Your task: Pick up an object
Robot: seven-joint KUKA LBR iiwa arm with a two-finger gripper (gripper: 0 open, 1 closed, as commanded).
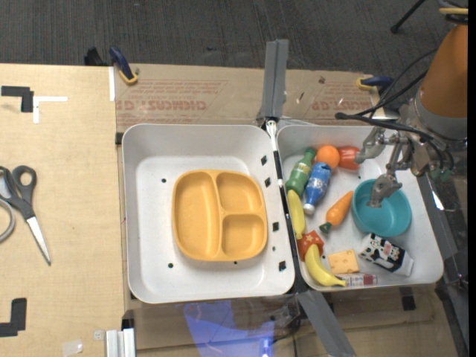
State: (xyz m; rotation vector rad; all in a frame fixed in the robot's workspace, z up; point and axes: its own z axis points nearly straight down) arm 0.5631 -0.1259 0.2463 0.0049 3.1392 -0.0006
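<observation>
Hovering pincer (385, 181) over the teal bowl (381, 212) in your right bin (428, 274); can't tell if it's clenched or released.
Near to far in that bin you see: banana (321, 268), cheese wedge (343, 261), cow-print carton (384, 253), carrot (338, 209), blue bottle (317, 184), orange (327, 156). Left bin (141, 222) carries a yellow divided plate (220, 216).

— What sits on the desk (59, 274)?
— Two shallow white bins side by side: the left bin (141, 222) and the right bin (424, 266), touching along their shared edge.
— Anything under them?
— A sheet of printed cardboard (186, 99) shows behind both bins.
— And on the bare wood at left?
— A pair of grey-handled scissors (26, 207), well apart from the bins, plus black tape marks (18, 95).
</observation>
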